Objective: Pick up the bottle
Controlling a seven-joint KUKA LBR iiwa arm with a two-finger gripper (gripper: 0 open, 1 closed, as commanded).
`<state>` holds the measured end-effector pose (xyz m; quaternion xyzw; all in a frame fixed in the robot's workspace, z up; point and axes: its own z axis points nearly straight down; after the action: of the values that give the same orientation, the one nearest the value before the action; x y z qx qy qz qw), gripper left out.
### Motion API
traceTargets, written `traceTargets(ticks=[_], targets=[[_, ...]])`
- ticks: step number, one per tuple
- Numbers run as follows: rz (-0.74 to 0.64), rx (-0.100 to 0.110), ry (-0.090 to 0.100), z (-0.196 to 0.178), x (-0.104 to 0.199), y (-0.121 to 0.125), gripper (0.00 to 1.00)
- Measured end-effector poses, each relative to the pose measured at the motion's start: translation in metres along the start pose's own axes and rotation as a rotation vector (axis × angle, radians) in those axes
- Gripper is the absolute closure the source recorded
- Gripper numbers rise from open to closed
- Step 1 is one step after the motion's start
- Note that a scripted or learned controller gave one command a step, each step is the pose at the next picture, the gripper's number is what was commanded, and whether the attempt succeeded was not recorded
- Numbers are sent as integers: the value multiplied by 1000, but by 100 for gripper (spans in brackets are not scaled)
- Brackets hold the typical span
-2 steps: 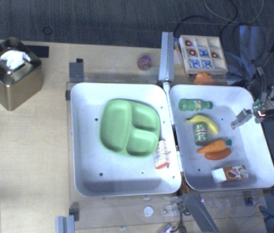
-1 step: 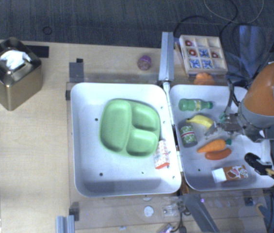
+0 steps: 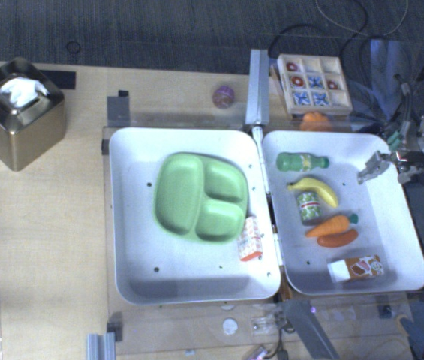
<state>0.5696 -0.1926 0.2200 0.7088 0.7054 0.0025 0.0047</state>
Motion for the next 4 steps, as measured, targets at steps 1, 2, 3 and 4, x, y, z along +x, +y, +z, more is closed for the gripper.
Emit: traceTargets(ticks=[1, 2, 3, 4], targets=[[-70, 6, 4, 104, 52, 14, 0], [65, 37, -2, 126, 86, 84, 0], [-39, 1, 2, 33, 128, 73, 0], [-92, 4, 3, 133, 111, 78, 0]])
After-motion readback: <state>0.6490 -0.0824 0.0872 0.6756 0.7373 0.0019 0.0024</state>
